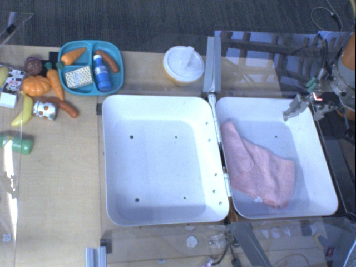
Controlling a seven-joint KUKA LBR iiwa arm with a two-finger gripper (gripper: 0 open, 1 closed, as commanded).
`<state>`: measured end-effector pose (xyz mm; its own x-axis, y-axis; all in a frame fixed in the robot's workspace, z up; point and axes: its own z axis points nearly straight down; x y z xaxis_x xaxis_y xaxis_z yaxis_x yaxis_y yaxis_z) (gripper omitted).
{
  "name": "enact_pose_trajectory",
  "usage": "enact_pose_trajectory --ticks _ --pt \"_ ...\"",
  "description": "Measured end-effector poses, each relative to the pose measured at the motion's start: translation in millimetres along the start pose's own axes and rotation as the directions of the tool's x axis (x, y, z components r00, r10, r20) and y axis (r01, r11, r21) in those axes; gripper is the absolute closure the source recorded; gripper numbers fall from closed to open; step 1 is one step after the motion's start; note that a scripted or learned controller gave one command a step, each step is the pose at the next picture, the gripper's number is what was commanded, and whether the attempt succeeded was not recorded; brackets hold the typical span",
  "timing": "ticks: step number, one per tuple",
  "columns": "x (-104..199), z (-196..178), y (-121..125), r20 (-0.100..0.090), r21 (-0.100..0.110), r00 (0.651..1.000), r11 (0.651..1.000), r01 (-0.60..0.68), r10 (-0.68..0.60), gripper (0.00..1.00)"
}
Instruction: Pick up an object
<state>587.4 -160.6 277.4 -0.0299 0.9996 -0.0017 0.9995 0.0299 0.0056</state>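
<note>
Jaws (303,105) hover apart at two o'clock; drop onto the pink cloth's (258,168) bunched centre, then close.

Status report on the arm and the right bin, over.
Gripper up at right bin's far right corner, carrying nothing. Pink cloth lies crumpled in that bin, untouched. Nothing lies between them.

Arm enters from right edge, wrist high at upper right. Gripper (303,105) points left and slightly down, grey fingers apart, nothing between the jaws. Orange band visible at frame edge.
</note>
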Motion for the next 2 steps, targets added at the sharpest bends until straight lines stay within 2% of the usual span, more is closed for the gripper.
enact_pose_trajectory --ticks 1,2 --pt "21 179 -22 -0.001 0.001 0.998 0.998 -0.061 0.061 0.0" --pt "60 186 -31 0.004 -0.011 0.989 0.989 0.148 -0.147 0.0"
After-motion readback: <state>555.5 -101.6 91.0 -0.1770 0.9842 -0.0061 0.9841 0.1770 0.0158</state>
